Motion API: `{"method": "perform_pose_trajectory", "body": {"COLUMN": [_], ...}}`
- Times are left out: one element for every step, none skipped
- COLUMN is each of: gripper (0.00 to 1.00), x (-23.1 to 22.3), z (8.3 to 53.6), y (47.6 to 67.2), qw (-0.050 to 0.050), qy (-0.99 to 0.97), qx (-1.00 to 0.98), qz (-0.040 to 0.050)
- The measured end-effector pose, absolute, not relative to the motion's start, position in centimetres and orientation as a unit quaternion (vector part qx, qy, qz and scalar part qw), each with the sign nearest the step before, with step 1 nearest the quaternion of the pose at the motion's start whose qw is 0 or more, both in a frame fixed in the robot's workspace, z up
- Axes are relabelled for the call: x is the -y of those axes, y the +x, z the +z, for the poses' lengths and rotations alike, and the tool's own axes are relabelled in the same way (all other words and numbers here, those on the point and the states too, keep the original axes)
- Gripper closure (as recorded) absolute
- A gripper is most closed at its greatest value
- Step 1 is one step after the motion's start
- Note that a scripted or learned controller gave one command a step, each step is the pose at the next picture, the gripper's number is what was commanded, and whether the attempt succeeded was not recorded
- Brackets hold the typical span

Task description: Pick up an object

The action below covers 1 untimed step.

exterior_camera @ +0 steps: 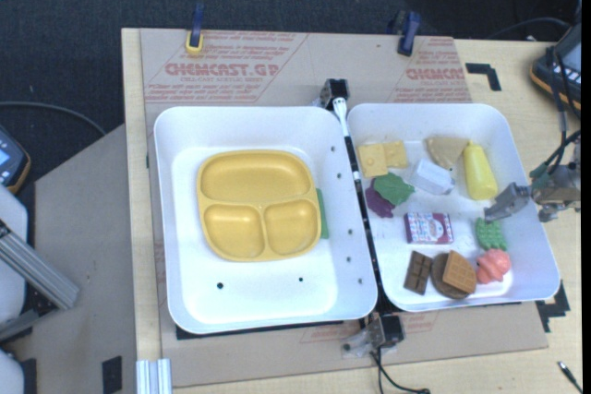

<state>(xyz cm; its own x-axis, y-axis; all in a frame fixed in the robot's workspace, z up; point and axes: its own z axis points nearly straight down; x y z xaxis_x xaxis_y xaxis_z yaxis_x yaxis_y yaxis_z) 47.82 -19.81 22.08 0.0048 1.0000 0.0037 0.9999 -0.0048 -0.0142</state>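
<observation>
— Two bins; what's in the right bin (517, 138)?
— Toy foods. The gripper (506, 203) sits at its right edge, just above the green piece (491, 233); whether it grips anything, I cannot tell.
— Left bin (175, 198)?
— One yellow divided tray (257, 203).

Arm (565, 189) mostly beyond right edge

A yellow three-part tray (256, 204) lies in the left white bin (175, 198). Under both bins is a brown printed board (277, 69), held by two clamps (195, 30) at its far edge.
</observation>
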Motion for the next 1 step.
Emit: {"method": "perform_pose_trajectory", "body": {"gripper": [0.0], "x": [19.72], "z": [22.8], "y": [48.13], "qw": [0.0], "qy": [-0.707], "qx": [0.707], "qz": [0.0001]}}
